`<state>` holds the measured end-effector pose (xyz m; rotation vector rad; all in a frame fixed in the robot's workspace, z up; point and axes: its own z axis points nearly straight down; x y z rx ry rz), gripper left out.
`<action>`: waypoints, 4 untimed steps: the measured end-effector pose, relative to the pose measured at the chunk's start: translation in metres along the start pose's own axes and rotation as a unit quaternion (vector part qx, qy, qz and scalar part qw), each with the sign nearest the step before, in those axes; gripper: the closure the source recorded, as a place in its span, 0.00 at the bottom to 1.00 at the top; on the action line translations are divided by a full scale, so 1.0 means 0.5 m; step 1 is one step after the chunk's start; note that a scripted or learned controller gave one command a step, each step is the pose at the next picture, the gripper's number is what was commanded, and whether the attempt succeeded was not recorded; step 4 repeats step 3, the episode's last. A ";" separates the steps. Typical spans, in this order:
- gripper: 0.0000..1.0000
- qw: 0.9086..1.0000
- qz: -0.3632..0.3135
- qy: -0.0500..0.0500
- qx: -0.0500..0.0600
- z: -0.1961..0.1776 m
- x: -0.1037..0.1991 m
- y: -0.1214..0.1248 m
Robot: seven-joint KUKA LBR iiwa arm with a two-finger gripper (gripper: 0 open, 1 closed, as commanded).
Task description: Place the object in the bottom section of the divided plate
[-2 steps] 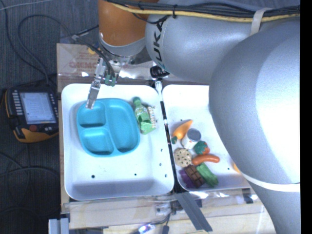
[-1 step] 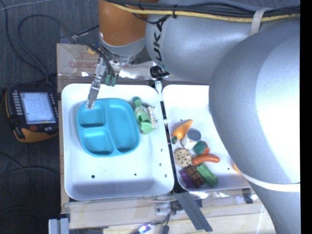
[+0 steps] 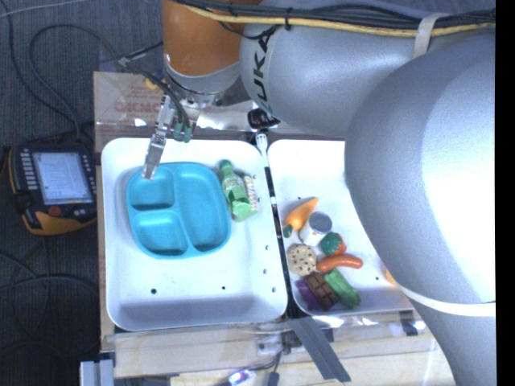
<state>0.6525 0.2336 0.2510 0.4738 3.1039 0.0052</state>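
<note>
Green bottle (image 3: 236, 191) lying in the left bin (image 3: 193, 300), just beside the right rim of the blue divided plate (image 3: 179, 207).

The bottle, with a green cap and a pale label, lies lengthwise against the plate's right edge, outside all three sections. The plate sits in the upper middle of the left bin, its one large section on the right and two smaller sections on the left. The tool (image 3: 151, 167) hangs over the plate's upper left section, its slim fingers close together with nothing visible between them, apart from the bottle. The right bin (image 3: 366, 155) holds toy foods: a carrot (image 3: 301, 211), a cookie (image 3: 302, 257), a sausage (image 3: 339, 262), a chocolate bar (image 3: 319, 289) and a green vegetable (image 3: 343, 288). A handheld control pendant (image 3: 53, 182) rests left of the tabletop.
</note>
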 end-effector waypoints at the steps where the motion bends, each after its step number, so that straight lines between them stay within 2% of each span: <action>1: 0.00 1.000 0.000 0.000 0.000 0.000 0.000 0.000; 2: 0.00 1.000 0.001 0.000 0.000 -0.234 0.103 -0.029; 3: 0.00 1.000 -0.014 0.000 0.002 -0.197 0.236 -0.074; 4: 0.00 1.000 -0.014 0.000 0.002 -0.197 0.236 -0.074</action>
